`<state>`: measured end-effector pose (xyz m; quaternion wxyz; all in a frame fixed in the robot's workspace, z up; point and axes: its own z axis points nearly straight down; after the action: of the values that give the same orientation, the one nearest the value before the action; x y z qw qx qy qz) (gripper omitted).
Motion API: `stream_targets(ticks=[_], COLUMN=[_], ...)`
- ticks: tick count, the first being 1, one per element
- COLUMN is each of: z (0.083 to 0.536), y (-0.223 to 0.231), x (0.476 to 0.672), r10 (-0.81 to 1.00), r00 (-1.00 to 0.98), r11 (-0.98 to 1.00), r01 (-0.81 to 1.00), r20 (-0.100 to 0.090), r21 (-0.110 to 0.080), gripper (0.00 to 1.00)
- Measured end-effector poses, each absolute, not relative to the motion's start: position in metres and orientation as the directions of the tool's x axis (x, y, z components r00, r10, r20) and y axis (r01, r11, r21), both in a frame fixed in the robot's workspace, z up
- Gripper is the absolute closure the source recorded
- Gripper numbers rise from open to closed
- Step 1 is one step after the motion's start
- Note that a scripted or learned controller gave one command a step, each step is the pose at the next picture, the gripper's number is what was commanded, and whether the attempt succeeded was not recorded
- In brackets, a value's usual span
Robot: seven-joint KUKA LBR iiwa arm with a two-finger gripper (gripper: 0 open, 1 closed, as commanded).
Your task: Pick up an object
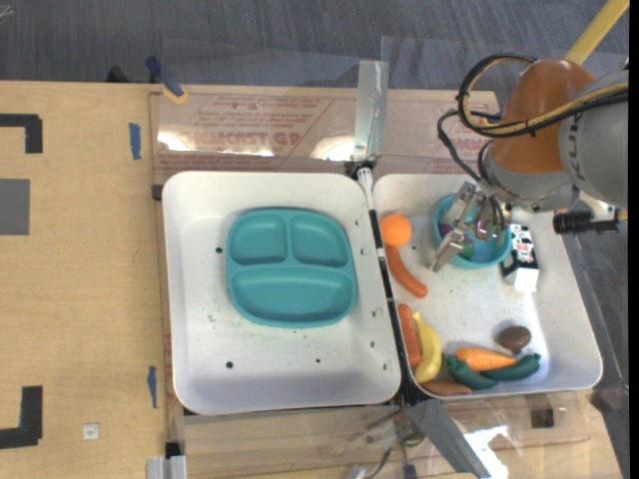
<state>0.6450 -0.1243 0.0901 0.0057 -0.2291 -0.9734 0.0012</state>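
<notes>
Two white bins sit side by side, and the action is in the right bin [559, 317]. The arm [559, 133] comes in from three o'clock with its orange band up top, and the gripper [461, 236] hangs at the bin's twelve o'clock, right over the near rim of a small teal bowl [484, 247]. The metal fingers [446, 252] point down toward seven o'clock; whether they are apart or together, I cannot tell, and nothing shows between them. Just at nine o'clock of the gripper lies an orange ball [396, 230], with a long orange-red piece [407, 272] below it. Down at six o'clock is a cluster: a yellow banana [428, 352], a carrot [484, 359], a green piece [499, 371] and a brown lump [514, 338]. The left bin [200, 367] carries a teal divided plate [293, 266] at its centre.
</notes>
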Motion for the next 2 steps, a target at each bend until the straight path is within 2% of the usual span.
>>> stream_targets(ticks=[1,2], z=[0.09,0.09], y=[-0.124,-0.146], x=[0.636,0.628], r10=[0.434,0.44], r00=[-0.901,-0.898], r11=[0.901,0.898], r01=[0.434,0.44], r20=[-0.01,-0.002], r21=[0.002,0.012], gripper=[0.0,0.0])
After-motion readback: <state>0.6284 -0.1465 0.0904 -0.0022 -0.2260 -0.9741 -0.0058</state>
